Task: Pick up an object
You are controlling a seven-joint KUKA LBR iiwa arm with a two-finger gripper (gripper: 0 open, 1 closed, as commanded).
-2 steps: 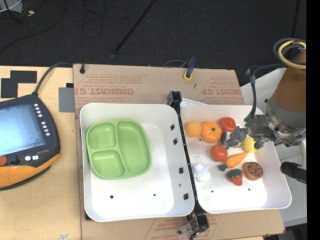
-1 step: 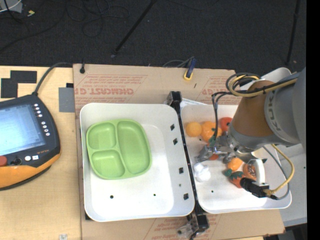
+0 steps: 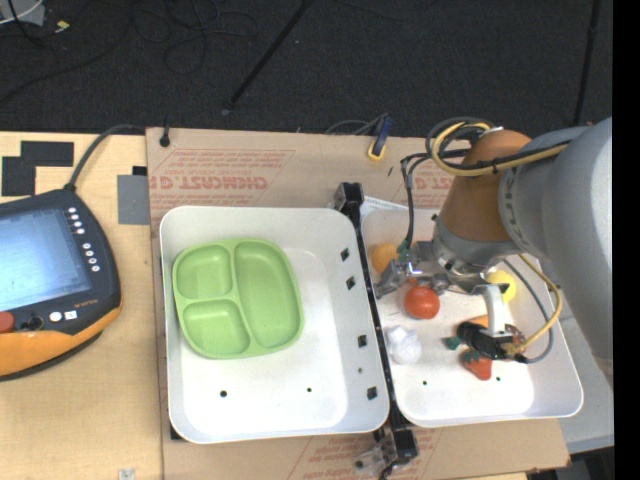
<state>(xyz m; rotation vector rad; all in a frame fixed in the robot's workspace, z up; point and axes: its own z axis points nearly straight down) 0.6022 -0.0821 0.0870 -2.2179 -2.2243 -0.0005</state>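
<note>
Arm: the grey arm (image 3: 560, 198) reaches in from the right and bends down over the right bin (image 3: 545, 393), most likely because that is where the loose things lie.
Pincer: the pincer (image 3: 422, 280) hangs low over the far-left part of the right bin; whether it is open or closed cannot be told from this view, and nothing can be seen held in it.
Task's thing: the red round object (image 3: 422, 304) lies on the bin floor just on the near side of the pincer, so close that touching or apart is unclear. By its position it looks like the likeliest target.
Right bin, other contents: an orange-yellow piece (image 3: 383, 258) by the left wall, a white crumpled lump (image 3: 403, 344) nearer, a yellow piece (image 3: 502, 290) to the right, and an orange-red piece (image 3: 481, 368) near the front.
Left bin: the left bin (image 3: 330, 403) holds one green divided tray (image 3: 238, 298), lying flat with nothing in its three compartments.
Worktop: both bins sit side by side on the worktop (image 3: 130, 368), their inner walls touching.
Progress: judged from this, the pick is not yet done.
</note>
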